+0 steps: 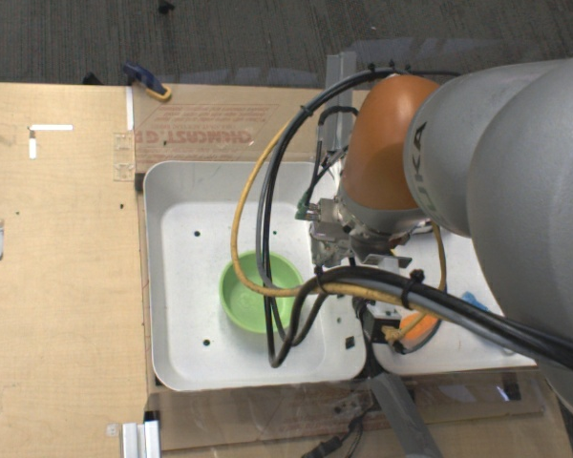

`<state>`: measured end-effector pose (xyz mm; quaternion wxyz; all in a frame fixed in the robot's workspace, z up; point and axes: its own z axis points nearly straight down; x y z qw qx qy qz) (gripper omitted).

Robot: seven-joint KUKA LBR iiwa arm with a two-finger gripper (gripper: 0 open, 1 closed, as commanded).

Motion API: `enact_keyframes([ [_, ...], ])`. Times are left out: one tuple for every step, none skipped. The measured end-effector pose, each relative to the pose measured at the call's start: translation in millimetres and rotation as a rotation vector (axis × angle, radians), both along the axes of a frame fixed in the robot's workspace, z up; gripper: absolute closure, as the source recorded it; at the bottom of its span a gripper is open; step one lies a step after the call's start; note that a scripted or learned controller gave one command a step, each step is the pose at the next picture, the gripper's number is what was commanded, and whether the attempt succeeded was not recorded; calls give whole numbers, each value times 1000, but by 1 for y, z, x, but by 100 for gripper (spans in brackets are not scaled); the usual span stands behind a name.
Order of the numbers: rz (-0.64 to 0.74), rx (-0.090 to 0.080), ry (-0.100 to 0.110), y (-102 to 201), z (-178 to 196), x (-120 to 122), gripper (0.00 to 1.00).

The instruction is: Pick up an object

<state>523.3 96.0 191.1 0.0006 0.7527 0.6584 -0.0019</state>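
Note:
A light green bowl (250, 297) sits in the left white bin (177, 256), toward its front middle, partly crossed by black and yellow cables. The arm's orange band and wrist hang over the bin's right part, just right of the bowl. The gripper (336, 256) is below the wrist, and its tip is hidden by the wrist body and cables. An orange object (418, 326) lies in the right bin (477, 275) near its front left corner, with a small blue item (473, 301) beside it.
Cables loop from the wrist down across the bowl to the bin's front wall. A wooden bench surface (57, 256) lies left of the bins. A cardboard sheet (210, 132) is behind the left bin, with a blue and yellow clamp (145, 79) at its far left corner.

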Motion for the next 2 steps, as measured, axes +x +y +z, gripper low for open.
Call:
enact_keyframes([
  [716,3,2,67,38,-46,100],
  [482,1,-2,88,-99,-45,100],
])
